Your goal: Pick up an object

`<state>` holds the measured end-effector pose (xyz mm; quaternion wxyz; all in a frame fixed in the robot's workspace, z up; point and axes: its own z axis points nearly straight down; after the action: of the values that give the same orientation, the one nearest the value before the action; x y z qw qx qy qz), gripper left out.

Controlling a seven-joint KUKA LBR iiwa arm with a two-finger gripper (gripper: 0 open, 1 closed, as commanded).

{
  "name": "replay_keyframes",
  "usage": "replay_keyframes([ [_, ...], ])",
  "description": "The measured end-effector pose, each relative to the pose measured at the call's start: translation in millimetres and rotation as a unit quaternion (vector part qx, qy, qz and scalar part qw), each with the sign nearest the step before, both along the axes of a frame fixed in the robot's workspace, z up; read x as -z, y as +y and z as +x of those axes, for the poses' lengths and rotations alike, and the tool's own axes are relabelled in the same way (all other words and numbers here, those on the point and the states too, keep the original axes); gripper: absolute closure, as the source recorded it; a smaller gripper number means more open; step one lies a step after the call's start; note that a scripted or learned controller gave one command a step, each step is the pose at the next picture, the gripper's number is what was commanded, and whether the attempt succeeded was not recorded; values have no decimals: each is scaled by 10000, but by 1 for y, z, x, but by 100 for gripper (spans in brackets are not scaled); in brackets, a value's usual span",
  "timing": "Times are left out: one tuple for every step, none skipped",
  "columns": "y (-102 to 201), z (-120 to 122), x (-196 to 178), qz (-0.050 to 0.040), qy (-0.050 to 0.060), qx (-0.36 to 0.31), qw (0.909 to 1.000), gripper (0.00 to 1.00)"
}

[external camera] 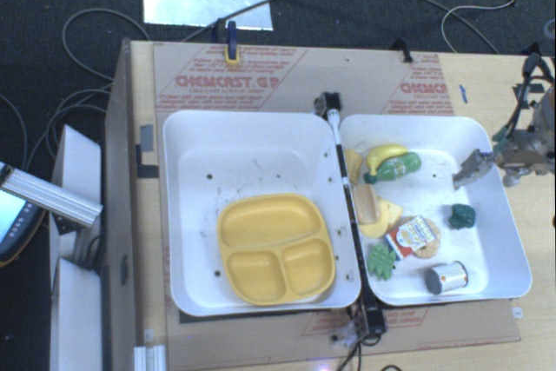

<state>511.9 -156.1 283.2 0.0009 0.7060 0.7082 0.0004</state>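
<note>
Hand (pixel 476 168): at the right edge of the right bin, over its upper right rim; grey, with metal parts behind it; fingers too small and blurred to tell whether spread or pressed together; nothing seen between them.
Right bin (pixel 512 261): shallow, white, rounded corners, on the desk; landmark for the rest.
Left bin (pixel 191 187): touching the right bin along its left wall; holds a yellow divided tray (pixel 276 248) with three compartments.
Banana (pixel 382 155): yellow, curved, in the upper left part of the right bin.
Green bottle (pixel 395 167): dark green, lying on its side just below the banana, touching it.
Dark green lump (pixel 461 215): small, rough-edged, in the right middle of the right bin, below the hand and apart from it.
Packet (pixel 415 236): red, white and yellow print, flat, near the middle of the right bin's lower half.
Leafy green piece (pixel 381 260): jagged outline, lower left of the right bin, just beside the packet.
Can (pixel 446 277): small, silvery, lying on its side near the right bin's front wall.
Yellow shape (pixel 375 217): pale, against the right bin's left wall.
</note>
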Motion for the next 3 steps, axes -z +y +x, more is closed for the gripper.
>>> replay_keyframes([
  [44, 10, 106, 5, 13, 0, 10000, 0],
  [72, 35, 159, 6, 10, 1, 10000, 0],
  [70, 125, 198, -15, -1, 3, 10000, 0],
])
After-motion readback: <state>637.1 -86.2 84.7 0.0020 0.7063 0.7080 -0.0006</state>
